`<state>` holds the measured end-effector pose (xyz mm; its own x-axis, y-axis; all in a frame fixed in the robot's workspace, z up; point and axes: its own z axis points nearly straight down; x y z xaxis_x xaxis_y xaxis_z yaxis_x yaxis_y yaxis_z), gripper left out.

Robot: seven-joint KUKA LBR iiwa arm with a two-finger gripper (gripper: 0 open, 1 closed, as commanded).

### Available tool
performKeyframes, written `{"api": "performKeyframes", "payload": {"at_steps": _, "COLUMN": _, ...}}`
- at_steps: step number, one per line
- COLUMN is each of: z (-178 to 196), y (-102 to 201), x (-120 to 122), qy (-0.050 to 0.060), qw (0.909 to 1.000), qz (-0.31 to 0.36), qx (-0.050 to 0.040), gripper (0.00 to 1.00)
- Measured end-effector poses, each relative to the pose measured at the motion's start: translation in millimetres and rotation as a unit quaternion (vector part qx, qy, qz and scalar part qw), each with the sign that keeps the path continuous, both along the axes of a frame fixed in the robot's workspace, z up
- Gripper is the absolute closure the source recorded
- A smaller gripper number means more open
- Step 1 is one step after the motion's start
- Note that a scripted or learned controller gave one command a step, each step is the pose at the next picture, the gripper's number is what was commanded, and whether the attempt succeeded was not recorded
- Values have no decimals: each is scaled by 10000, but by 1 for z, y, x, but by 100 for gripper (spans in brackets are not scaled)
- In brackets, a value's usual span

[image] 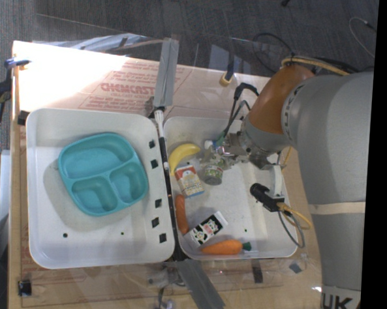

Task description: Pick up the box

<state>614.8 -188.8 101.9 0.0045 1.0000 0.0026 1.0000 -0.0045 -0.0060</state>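
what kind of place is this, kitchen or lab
Most likely a robotics lab bench, not a kitchen: a grey KUKA arm reaches over two shallow white plastic bins, which hold a teal divided tray and toy-like food such as a yellow banana.

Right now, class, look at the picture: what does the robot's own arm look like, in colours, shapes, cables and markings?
The arm is thick, rounded and light grey, with an orange band above the wrist. Thin black cables loop beside the wrist, and white letters "UKA" mark its base. The metal two-finger gripper looks small and cluttered.
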Motion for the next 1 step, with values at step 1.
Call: {"api": "performKeyframes", "payload": {"at_steps": 1, "z": 78, "y": 47, "x": -34, "qy": -17, "qw": 9987, "qz": -506, "qx": -13, "gripper": 100}}
